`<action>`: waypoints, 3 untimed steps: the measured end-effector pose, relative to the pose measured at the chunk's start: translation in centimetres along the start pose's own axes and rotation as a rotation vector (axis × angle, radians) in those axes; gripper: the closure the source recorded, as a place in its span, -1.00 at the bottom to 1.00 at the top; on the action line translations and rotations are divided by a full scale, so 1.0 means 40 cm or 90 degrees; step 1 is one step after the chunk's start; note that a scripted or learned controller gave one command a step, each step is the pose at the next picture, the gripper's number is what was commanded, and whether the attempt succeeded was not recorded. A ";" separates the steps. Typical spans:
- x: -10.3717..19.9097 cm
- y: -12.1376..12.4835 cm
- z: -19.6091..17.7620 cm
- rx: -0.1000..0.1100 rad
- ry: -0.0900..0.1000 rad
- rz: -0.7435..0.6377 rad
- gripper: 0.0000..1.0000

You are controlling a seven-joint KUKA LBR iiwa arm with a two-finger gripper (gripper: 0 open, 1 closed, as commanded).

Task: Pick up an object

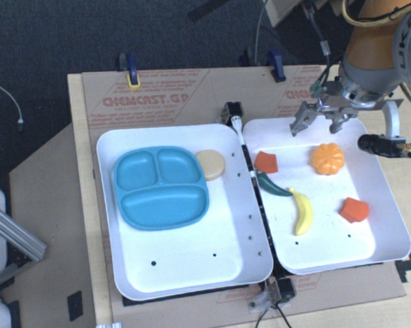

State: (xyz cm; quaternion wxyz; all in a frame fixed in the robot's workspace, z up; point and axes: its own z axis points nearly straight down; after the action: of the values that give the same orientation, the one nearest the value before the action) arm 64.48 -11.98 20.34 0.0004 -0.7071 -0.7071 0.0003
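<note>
Red "CHEMCAST" writing on brown board point(145, 97) behind the bins. Gripper point(321, 120) over far right bin point(384, 203), jaws wide, holding nothing, above orange pumpkin point(328, 159).

- Two bins sit side by side on the tabletop point(89, 203): the left bin point(184, 266) at frame centre-left, the right bin point(324, 253) at centre-right, their inner edges touching.
- In the left bin, a divided plate point(161, 187) lies in its upper left part; a round disc point(210, 164) lies just beside the plate's upper right edge.
- In the right bin, a block point(265, 162) lies upper left, a pumpkin point(328, 159) upper right, a banana point(302, 212) in the middle and a second block point(354, 210) at right.
- The tool point(319, 119) hangs over the right bin's upper edge, above the pumpkin in the frame.
</note>
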 end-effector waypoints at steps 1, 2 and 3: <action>-0.017 -0.015 0.119 0.004 0.001 0.001 -1.00; -0.008 -0.022 0.228 0.003 0.001 0.000 -1.00; -0.006 -0.023 0.300 0.002 0.000 0.000 -1.00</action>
State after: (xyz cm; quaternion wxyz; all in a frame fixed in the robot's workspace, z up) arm 63.57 -12.23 8.35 0.0013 -0.7071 -0.7071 0.0010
